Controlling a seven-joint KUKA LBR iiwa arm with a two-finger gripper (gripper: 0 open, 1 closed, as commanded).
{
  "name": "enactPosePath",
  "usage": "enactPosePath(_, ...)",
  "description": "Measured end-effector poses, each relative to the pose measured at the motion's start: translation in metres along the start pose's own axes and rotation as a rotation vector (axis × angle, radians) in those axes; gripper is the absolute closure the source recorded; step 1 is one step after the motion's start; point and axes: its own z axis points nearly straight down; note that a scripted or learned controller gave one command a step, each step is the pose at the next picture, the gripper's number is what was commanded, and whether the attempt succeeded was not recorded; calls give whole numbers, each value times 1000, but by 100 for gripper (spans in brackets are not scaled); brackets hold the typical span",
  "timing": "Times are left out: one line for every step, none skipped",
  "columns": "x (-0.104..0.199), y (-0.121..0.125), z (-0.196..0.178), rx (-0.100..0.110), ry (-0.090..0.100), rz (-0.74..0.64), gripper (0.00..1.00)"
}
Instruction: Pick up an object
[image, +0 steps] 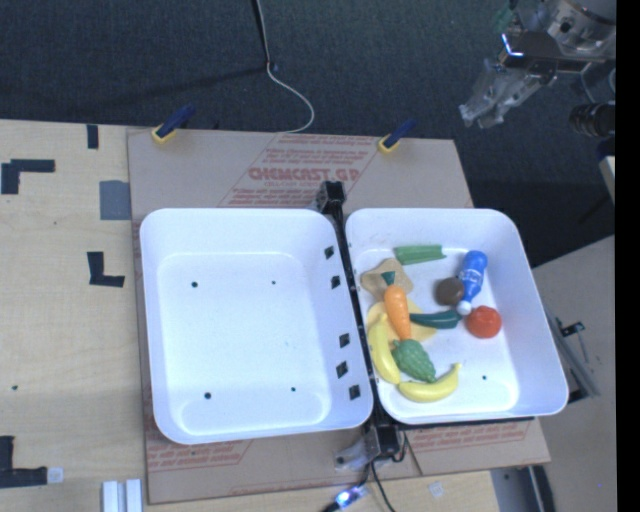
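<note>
we hover the translucent two-finger gripper (493, 98), its state unclear, beyond the right shallow white bin (535, 300); next we descend toward the round red tomato (484, 322).

A brown cardboard sheet (300, 170) lies under both bins on a pale wooden bench (60, 300). Two blue-and-yellow clamps (172, 122) (397, 132) grip the sheet's far edge. A thin cable (285, 85) curves over the dark floor (130, 50). Black tape marks (100, 270) dot the bench at left.
</note>
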Motion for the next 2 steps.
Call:
enactPosePath(26, -48, -84, -15, 2, -8, 100)
enactPosePath(42, 2, -77, -8, 1, -7, 100)
